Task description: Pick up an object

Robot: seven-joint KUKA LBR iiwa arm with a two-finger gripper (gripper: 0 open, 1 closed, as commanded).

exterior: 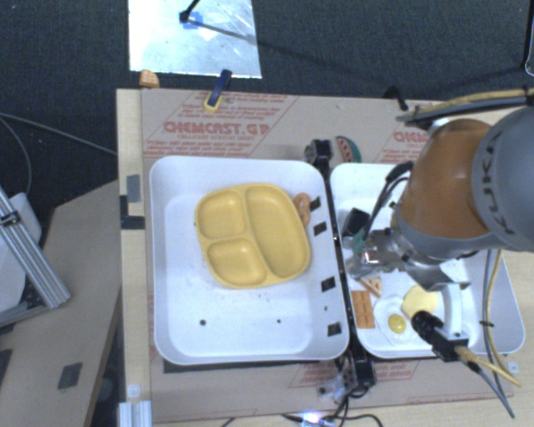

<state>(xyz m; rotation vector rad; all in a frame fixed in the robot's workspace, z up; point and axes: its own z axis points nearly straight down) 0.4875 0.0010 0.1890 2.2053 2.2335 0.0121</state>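
**Arm low over the right bin, among small food-like pieces**

The grey arm with the orange band point(458, 185) reaches in from the right and bends down over the right-hand shallow white bin point(509, 318), so its bulk covers much of that bin's middle. The two-finger gripper point(367, 258) sits low near the bin's left wall, close above the small items there. Whether it is spread or closed cannot be told, and nothing can be seen gripped in it. That low position beside the loose pieces suggests the program is trying for a pick on this side.

The likely targets lie just below and beside the gripper: a flat orange-brown rectangular piece point(362, 309) against the left wall, a small white disc with a yellow centre like a toy fried egg point(394, 322), and a pale yellow rounded lump point(420, 302) next to it. A black cylindrical part with a yellow tip point(438, 337) crosses the bin's lower edge; what it is I cannot say.

The left-hand shallow white bin point(187, 327) holds a yellow plastic plate divided into three compartments point(252, 234), lying flat in the upper middle with its compartments bare. A small tan object point(302, 206) rests just beside the plate's upper right rim. The two bins stand side by side, touching along a black-clipped seam, on a brown cardboard sheet with red print point(215, 124), presumably laid to protect the bench.
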